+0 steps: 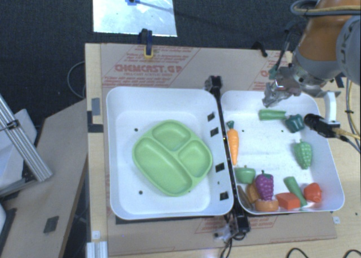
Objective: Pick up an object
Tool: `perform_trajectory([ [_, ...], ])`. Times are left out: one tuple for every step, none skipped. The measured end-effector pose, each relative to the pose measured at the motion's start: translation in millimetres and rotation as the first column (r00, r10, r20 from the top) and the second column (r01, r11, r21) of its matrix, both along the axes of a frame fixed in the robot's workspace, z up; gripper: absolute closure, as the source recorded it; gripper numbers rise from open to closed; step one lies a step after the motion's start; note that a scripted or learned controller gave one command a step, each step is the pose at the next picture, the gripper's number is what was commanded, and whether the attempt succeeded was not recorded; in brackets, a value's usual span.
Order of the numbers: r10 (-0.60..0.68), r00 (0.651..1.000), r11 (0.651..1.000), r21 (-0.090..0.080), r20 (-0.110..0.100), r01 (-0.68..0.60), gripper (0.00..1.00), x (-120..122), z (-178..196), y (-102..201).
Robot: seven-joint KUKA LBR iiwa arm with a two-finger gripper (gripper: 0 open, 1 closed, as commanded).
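My gripper [273,96] hangs over the far edge of the right bin [333,164], just above and behind a light green bean pod [272,114]. I see nothing held in it. Beside the pod lies a dark teal piece [294,122]. An orange carrot [232,143] lies along the bin's left wall. A pale green bumpy vegetable [303,154] rests near the right wall. Along the near edge sit a green pepper [245,174], purple grapes [264,184], a green cucumber [294,189], a red tomato [313,192] and a red block [287,200].
The left bin [127,110] holds a green divided plate [172,157]. A black-clipped divider [221,138] runs between the two bins. The middle of the right bin's floor [265,144] is bare white.
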State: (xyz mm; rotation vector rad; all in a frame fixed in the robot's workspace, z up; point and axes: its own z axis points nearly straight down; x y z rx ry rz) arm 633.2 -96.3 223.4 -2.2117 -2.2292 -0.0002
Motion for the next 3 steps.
perform_trajectory([
  [0.000,1.000,1.000,0.001,0.000,0.000,1.00,-24.4,10.9,45.6],
  [0.001,1.000,1.000,0.001,0.000,-0.001,1.00,-41.6,14.8,91.2],
  [0.001,1.000,1.000,0.000,-0.001,-0.001,1.00,-61.2,11.9,134.1],
])
